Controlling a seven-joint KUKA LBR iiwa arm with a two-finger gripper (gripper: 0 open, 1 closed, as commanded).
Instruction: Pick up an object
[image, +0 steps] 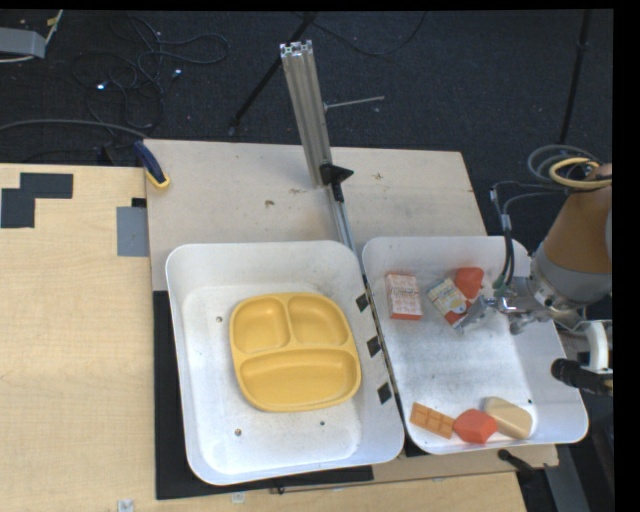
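Note:
The right bin (470, 360) holds several small items. At its back lie a red-and-white carton (404, 296), a crinkled packet (446, 297) and a red piece (468, 280). Near its front edge sit an orange waffle-like bar (432, 419), a red chunk (474, 427) and a beige bun-like piece (509, 417). My gripper (487, 304) reaches in from the right, low over the bin, right beside the packet and the red piece. Whether it touches them I cannot tell.
A yellow divided plate (295, 350) lies in the left bin (200, 400). An aluminium post (308, 110) rises behind the bins. The grey and orange arm (575, 240) stands over the right bin's right rim. A wooden board (70, 330) lies on the left.

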